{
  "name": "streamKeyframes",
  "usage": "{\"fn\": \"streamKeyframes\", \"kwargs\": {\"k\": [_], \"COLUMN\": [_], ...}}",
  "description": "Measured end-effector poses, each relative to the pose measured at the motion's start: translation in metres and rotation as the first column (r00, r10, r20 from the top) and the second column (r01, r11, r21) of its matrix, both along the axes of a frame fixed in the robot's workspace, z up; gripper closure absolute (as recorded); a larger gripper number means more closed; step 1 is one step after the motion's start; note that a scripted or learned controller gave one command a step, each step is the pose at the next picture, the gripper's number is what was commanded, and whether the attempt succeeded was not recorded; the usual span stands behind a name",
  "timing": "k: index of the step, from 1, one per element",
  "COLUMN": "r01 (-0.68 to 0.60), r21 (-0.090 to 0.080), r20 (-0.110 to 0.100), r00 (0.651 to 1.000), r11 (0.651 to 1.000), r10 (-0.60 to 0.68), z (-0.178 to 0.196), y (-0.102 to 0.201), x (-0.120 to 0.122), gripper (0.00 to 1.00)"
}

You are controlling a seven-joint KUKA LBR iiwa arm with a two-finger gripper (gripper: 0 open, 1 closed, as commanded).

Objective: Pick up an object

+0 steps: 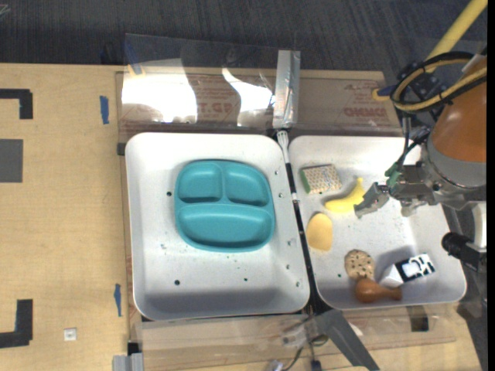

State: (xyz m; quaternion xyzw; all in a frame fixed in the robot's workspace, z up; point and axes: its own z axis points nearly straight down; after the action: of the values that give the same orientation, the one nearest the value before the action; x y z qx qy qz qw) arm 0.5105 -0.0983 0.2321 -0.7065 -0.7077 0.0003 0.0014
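My fingers (370, 199) hang over the right bin (448, 284), reaching in from its right side, and they stand apart with nothing between them. Just to their left lies the banana (344, 199), its curved tip close to my fingertips but not clamped by them. Above the banana, toward the far left corner of this bin, sits a small square waffle (321, 178). Below the banana is a yellow lemon (319, 231) near the bin's left wall. Further toward the front lie a round cookie (358, 263) and, touching it from below, a brown drumstick (375, 290). To the right of those rests a small black and white block (415, 268). In the left bin (147, 207) a teal divided plate (225, 205) lies flat in the middle. Both bins sit side by side on the worktop (54, 207).
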Motion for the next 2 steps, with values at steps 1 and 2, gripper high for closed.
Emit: {"fn": "streamKeyframes", "kwargs": {"k": [1, 2], "r01": [-0.097, -0.128], "r21": [0.000, -0.003], "r20": [-0.003, 0.010], "r00": [0.995, 0.992], "r11": [0.995, 0.992], "r10": [0.097, 0.128], "z": [-0.081, -0.144], "y": [0.001, -0.013], "x": [0.077, 0.075], "gripper": [0.00, 0.00]}}
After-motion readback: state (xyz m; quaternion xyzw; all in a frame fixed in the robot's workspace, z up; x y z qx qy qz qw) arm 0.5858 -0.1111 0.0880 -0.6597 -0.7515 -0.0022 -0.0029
